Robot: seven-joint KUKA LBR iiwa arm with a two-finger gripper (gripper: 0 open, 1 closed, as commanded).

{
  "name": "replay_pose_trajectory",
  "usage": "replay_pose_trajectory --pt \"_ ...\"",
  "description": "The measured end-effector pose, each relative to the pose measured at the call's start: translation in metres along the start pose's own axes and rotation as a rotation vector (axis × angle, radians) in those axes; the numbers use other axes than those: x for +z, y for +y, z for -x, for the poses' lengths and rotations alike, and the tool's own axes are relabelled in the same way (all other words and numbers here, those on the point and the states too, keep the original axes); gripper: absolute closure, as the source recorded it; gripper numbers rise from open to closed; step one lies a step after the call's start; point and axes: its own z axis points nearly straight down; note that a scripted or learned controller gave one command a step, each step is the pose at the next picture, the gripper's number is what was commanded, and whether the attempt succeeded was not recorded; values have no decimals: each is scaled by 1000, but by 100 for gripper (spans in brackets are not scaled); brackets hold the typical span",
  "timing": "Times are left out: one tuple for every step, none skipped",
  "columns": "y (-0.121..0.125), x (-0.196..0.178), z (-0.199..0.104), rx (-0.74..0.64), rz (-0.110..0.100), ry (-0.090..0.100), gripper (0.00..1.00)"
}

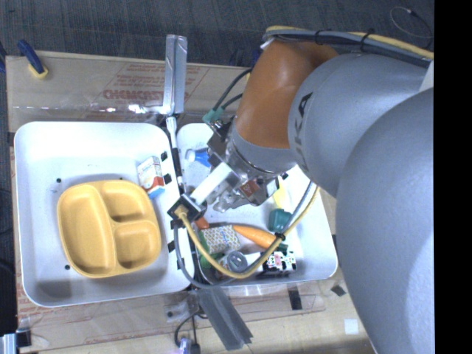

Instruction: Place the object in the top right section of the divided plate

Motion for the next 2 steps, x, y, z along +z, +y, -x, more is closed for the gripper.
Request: replay_pose_trajectory --pt "0 0 0 0 0 0 0" --pt "-1 -9 -1 -10 -2 -3 100"
